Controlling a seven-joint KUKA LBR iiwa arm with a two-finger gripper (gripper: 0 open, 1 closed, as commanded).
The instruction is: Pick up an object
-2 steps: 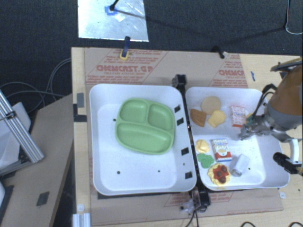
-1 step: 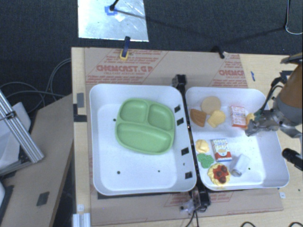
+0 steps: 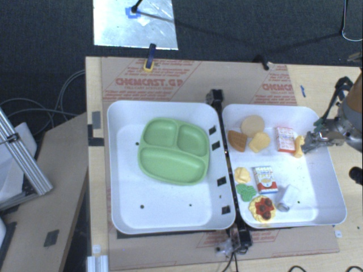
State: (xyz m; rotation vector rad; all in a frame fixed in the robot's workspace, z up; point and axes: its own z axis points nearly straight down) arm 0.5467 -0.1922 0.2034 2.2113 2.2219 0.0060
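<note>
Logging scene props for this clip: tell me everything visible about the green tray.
The green tray is pale green, plastic-looking, with rounded corners and three compartments: two small ones on the far side, one long one nearer the camera. It lies flat, slightly turned, in the left bin, resting on the bin's floor. Nothing lies in it.

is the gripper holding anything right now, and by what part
It cannot be told. The gripper sits at the right bin's right edge, close beside a small yellow item, but any hold is unclear.
</note>
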